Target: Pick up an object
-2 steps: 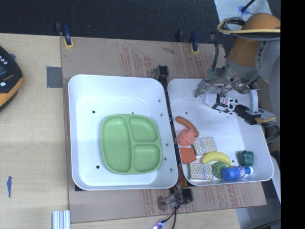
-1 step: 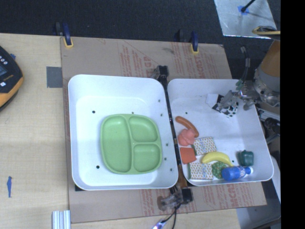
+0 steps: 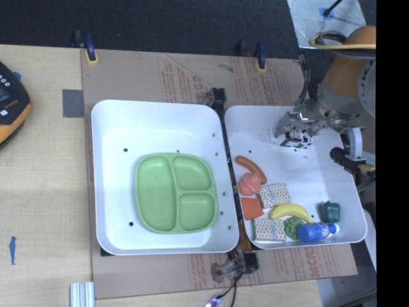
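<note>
Below, pale wooden bench (image 3: 45, 190) bears brown board (image 3: 160, 75) under two white bins (image 3: 105, 117)

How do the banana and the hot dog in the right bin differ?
The banana is yellow; the hot dog is reddish-brown. The banana lies among the clustered items toward the bin's near end, arching upward; the hot dog lies farther back by the left wall, running diagonally. Both are small, elongated toy foods.

My two white bins (image 3: 108, 171) look like smooth, slightly glossy plastic; the green divided plate (image 3: 174, 192) is matt plastic. Brown cardboard (image 3: 160, 75) covers my pale wood-grain counter (image 3: 38, 190). The banana (image 3: 289, 210) looks glossy.
</note>
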`<action>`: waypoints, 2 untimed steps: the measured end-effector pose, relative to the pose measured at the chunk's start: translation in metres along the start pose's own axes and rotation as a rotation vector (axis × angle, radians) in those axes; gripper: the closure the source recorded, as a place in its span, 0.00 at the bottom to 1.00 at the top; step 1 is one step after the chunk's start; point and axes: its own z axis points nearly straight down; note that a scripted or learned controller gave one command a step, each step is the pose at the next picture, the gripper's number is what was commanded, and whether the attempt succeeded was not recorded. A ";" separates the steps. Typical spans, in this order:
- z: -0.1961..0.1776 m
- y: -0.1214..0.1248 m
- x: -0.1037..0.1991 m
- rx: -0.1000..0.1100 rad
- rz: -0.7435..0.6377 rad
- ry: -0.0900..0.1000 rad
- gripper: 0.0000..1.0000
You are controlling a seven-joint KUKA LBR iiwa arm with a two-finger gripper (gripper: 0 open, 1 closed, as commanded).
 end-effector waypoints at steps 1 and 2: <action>-0.104 0.003 -0.031 0.019 0.003 0.009 0.00; 0.017 -0.028 -0.010 0.021 0.003 0.008 0.00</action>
